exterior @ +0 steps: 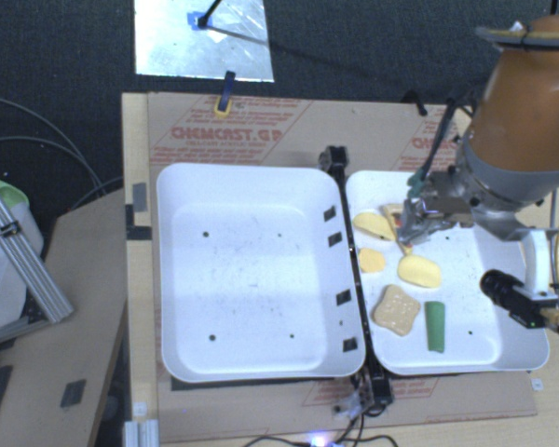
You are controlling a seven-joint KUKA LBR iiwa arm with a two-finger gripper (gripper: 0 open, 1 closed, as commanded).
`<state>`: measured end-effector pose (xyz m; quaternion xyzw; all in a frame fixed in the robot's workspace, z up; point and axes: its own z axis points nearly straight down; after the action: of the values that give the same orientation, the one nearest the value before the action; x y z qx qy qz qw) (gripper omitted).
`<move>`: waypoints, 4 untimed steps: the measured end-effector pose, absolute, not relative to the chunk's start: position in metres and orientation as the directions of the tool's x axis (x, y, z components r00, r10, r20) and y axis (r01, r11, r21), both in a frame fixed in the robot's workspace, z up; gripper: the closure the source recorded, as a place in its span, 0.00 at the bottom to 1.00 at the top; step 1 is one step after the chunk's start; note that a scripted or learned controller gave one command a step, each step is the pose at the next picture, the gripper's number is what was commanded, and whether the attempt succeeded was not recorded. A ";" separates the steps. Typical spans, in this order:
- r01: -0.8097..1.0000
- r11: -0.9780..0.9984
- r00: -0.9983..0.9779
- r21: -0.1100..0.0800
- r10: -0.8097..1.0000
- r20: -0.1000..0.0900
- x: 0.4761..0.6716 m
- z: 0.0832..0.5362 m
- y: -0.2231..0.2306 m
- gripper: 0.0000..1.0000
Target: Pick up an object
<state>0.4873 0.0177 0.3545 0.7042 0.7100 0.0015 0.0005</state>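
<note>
Two shallow white bins sit side by side on a cardboard-covered surface (261, 128), their inner rims meeting along a dark clipped seam that runs down the middle of the frame. The left bin (252, 273) has a wide bare floor with only a few small dark marks, so there is plenty of room there. The right bin (484, 343) is the crowded one: all the objects cluster in its left half, close to the seam, while its lower right corner stays open. The arm (526, 110) comes in from the upper right of the frame, its orange band bulky above the wrist, and covers the bin's upper right part. The gripper (412, 223) hangs low over the upper left of the right bin, just beside a yellow piece (371, 224) and above a small orange-yellow piece (373, 262); whether the fingers are open or closed I cannot tell. Just below the gripper lies a rounded yellow lump (419, 272), then a tan biscuit-like block (397, 311) and, beside it, an upright green stick (434, 326). A black cylindrical part (509, 296) juts in at the right.
</note>
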 end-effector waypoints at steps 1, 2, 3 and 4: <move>1.000 0.006 -0.006 0.003 1.000 0.000 0.487 0.365 0.032 1.00; 1.000 0.006 -0.006 0.003 1.000 0.000 0.487 0.371 0.049 1.00; 1.000 0.006 -0.006 0.005 1.000 0.001 0.487 0.397 0.068 1.00; 1.000 0.004 -0.004 0.016 1.000 0.002 0.487 0.506 0.051 1.00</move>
<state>0.4872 0.0510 0.5059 0.7055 0.7086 0.0065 0.0049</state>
